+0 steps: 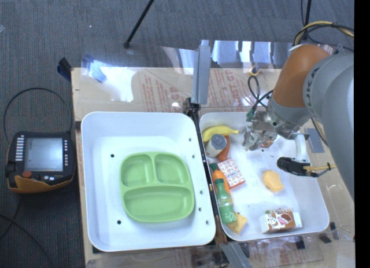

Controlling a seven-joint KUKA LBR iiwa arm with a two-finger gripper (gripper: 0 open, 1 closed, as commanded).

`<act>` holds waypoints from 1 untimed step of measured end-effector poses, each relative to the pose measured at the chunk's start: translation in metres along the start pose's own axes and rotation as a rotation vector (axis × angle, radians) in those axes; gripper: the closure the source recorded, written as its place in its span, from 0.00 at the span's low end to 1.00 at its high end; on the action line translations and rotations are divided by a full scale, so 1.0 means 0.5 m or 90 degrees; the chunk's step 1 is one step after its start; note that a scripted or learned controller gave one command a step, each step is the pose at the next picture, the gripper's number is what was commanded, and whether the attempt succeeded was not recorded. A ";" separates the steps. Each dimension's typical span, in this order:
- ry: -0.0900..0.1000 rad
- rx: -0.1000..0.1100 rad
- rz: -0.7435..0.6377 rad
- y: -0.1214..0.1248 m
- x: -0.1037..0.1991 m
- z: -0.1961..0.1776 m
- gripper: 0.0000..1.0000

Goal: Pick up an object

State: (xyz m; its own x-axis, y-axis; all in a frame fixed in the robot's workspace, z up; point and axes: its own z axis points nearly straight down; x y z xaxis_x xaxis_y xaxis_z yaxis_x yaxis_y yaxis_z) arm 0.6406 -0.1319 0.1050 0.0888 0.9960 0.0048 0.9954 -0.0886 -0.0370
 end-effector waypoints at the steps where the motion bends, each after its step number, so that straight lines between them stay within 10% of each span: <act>1: 0.000 0.000 0.000 0.000 0.000 0.000 0.00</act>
